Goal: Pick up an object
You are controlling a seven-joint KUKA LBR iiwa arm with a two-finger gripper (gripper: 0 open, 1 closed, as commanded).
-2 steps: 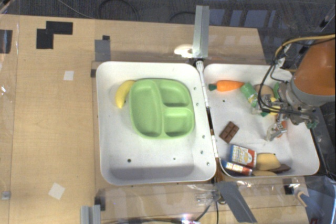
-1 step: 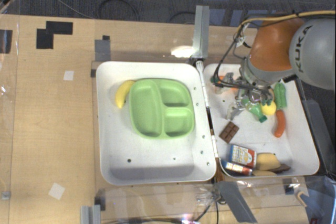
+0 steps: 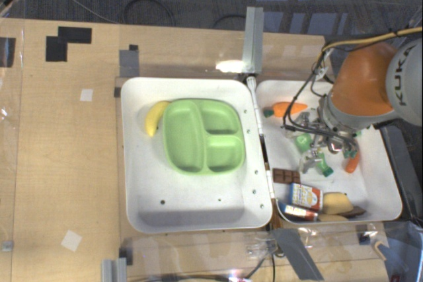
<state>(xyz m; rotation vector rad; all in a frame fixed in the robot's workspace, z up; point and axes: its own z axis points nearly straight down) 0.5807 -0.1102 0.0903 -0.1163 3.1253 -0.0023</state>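
Observation:
My gripper (image 3: 319, 150) hangs low over the middle of the right bin (image 3: 390, 191), under the orange band of the arm (image 3: 360, 84). Green toy pieces (image 3: 303, 141) lie right under and beside it, one more green piece (image 3: 326, 170) just in front. An orange carrot (image 3: 289, 109) lies behind it on the left, and a small red-orange piece (image 3: 352, 162) sits to its right. I see nothing lifted off the bin floor.
Along the right bin's front lie a brown chocolate bar (image 3: 286, 176), a small carton (image 3: 305, 195), a red tube (image 3: 301, 211) and a tan lump (image 3: 335, 201). The left bin (image 3: 142, 208) holds a green divided tray (image 3: 201, 135) and a banana (image 3: 155, 117).

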